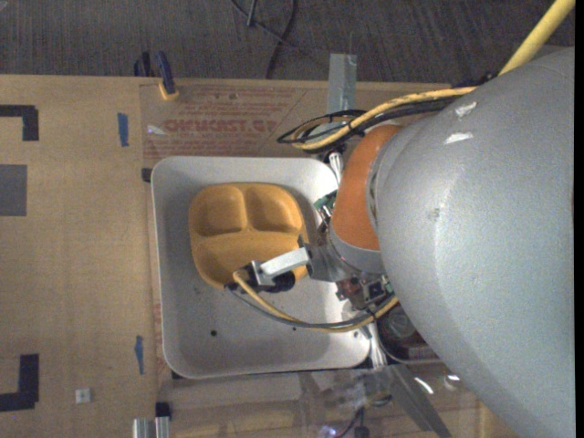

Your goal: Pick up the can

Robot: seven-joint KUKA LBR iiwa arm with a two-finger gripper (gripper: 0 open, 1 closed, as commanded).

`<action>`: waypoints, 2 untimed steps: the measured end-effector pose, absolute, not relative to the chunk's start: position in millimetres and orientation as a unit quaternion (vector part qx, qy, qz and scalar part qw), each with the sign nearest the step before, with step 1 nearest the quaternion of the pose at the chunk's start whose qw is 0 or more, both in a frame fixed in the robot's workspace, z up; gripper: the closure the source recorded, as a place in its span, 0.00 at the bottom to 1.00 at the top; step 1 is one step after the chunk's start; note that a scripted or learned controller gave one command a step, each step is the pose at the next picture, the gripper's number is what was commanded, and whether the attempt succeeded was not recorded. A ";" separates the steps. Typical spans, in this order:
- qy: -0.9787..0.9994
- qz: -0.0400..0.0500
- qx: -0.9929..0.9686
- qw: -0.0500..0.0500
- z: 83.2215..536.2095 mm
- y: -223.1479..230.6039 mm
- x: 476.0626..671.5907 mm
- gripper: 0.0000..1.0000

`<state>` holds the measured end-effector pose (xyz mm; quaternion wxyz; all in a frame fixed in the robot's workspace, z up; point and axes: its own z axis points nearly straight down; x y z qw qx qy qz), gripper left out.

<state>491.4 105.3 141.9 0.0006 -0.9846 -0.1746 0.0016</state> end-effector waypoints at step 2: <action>-0.133 0.012 -0.991 0.013 85.9 110.0 581.6 0.00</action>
